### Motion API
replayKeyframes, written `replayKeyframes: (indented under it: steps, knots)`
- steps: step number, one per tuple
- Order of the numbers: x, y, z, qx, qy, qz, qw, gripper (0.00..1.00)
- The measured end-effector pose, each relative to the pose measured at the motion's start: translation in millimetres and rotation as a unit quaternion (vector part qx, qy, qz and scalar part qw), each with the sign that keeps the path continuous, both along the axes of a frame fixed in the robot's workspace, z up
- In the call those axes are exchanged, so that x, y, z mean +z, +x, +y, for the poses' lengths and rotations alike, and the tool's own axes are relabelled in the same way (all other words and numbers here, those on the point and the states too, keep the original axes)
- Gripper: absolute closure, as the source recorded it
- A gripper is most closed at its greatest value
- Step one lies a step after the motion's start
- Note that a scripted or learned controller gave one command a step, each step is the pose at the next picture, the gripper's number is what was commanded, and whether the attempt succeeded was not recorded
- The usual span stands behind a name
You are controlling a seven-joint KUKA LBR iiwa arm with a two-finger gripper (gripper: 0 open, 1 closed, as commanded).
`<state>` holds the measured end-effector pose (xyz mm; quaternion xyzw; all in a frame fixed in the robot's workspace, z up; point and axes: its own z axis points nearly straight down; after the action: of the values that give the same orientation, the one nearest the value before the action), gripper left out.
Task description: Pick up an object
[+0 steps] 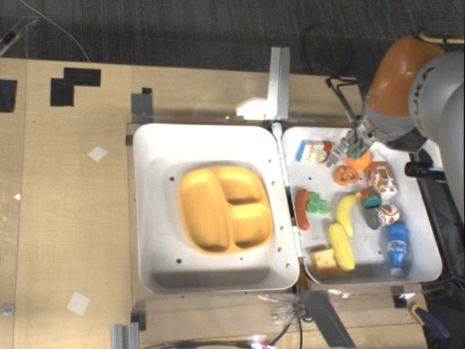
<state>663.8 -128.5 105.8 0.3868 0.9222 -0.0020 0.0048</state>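
Observation:
My gripper (350, 150) hangs over the far part of the right bin (429, 264), just above an orange toy (349, 171). Its grey fingers point down and left, close to a small white and blue carton (312, 151). Nothing shows between the fingers. Below lie a red sausage (301, 209), a green toy (317, 205), a banana (345, 214), a corn cob (341, 246), a bread piece (324, 259), a blue bottle (397, 247) and a red and white pack (381, 179).
The left bin (156, 264) holds a yellow divided tray (225, 208). A metal post (279, 82) stands behind the wall between the two bins. The arm's grey body and orange band (396, 78) fill the upper right.

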Motion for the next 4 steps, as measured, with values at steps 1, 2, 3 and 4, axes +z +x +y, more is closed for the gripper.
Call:
replayKeyframes:
  steps: [1,2,3,4]
  knots:
    - [-2,-7,1,-0.001,0.0043,0.017,0.9998,0.00]
    - [-17,-11,-45,-0.007,0.0024,-0.002,1.0000,0.00]
    - [-3,-6,-42,-0.002,0.0015,-0.007,1.0000,1.00]
    - [-3,-7,-42,-0.002,0.0016,-0.007,1.0000,0.00]
